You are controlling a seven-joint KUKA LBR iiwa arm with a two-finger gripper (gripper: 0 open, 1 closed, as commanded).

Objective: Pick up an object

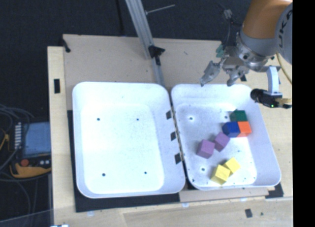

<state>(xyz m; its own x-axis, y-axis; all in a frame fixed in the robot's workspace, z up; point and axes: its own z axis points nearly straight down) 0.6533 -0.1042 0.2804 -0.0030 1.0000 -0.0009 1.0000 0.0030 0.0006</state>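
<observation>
My gripper [217,79] hangs open above the far edge of the right bin [197,98], its two fingers spread apart with nothing between them. In that bin lie several small blocks: a green block [239,115], an orange block [244,128] and a blue block [230,129] clustered at the right, two purple blocks [222,140] [206,148] in the middle, and two yellow blocks [232,165] [221,173] near the front. All the blocks sit well in front of the gripper.
The left bin [120,137] stands beside the right one, with small clips along the shared edge. A slanted metal rail [140,21] rises behind the bins. A box with cables [29,145] sits off the bench at left.
</observation>
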